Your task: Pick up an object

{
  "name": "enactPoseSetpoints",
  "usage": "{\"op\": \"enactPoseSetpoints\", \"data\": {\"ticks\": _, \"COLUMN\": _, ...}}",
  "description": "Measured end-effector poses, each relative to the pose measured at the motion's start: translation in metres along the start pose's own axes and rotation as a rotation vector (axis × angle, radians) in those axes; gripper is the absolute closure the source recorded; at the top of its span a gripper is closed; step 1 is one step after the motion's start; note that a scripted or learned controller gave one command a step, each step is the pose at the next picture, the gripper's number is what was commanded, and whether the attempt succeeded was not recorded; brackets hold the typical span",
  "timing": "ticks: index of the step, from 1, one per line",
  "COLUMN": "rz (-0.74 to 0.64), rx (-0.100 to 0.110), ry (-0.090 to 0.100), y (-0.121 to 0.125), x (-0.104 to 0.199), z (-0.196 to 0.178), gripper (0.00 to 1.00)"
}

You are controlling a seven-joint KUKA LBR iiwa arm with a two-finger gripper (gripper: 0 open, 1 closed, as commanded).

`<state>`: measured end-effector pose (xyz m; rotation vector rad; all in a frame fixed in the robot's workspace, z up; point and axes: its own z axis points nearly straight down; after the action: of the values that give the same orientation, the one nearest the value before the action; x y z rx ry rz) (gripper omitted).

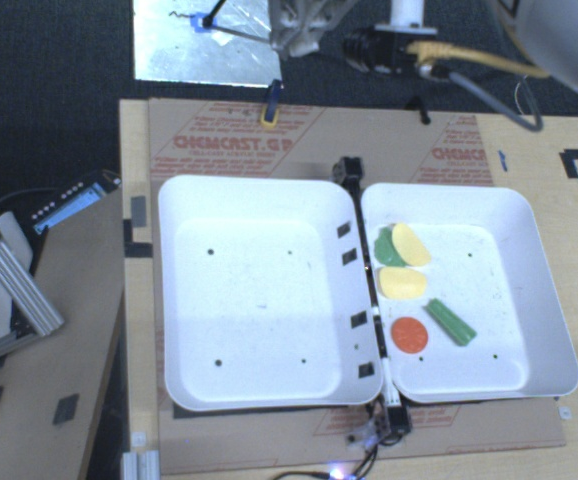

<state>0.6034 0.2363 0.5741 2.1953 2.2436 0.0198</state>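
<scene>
The right bin (529, 268) holds several small objects near its left wall. A yellow oval piece (411, 244) overlaps a green leaf-shaped piece (386, 249). Below them lies a pale yellow piece (403, 284). A red-orange disc (409, 335) sits lower, with a green block (450, 322) slanting just to its right. My gripper (299, 18) hangs high at the top of the view, far above and behind the bins, away from every object.
The left bin (184, 268) adjoins the right one along a black clipped seam (369, 298). Both rest on a cardboard sheet (229, 133). A shiny metal plate (189, 28) lies behind, and an aluminium rail (9, 278) stands at the left.
</scene>
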Motion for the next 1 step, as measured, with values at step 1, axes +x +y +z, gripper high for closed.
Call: {"op": "enactPoseSetpoints", "data": {"ticks": 1, "rz": 0.021, "rx": 0.025, "ry": -0.012, "y": -0.0052, "x": -0.0037, "z": 0.1512, "gripper": 1.0}}
